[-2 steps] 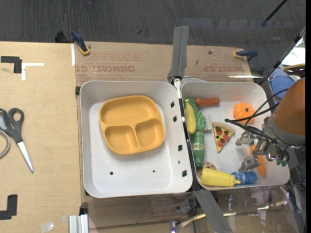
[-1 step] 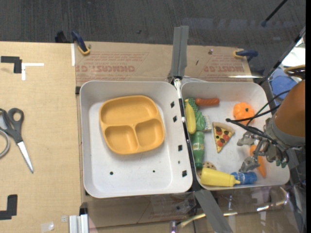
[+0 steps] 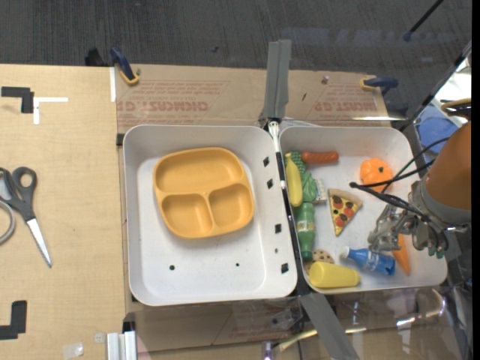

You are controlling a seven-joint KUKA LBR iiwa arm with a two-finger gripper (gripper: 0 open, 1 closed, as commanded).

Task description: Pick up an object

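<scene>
My gripper [image 3: 385,235] hangs low over the right side of the right bin [image 3: 352,135], just above a blue bottle [image 3: 371,260] and beside an orange carrot [image 3: 403,255]. I see nothing held in it. Lying in the same bin are a pizza slice [image 3: 343,208], an orange pumpkin [image 3: 374,171], a red sausage [image 3: 321,157], a yellow corn-like piece [image 3: 293,186], a green bottle [image 3: 304,228], a yellow lump [image 3: 334,275] and a small cookie [image 3: 322,256].
The left bin [image 3: 142,268] holds a yellow divided plate [image 3: 204,192]. Scissors [image 3: 26,208] lie on the bench far left. Black cables [image 3: 397,175] cross above the right bin toward the arm [image 3: 454,178].
</scene>
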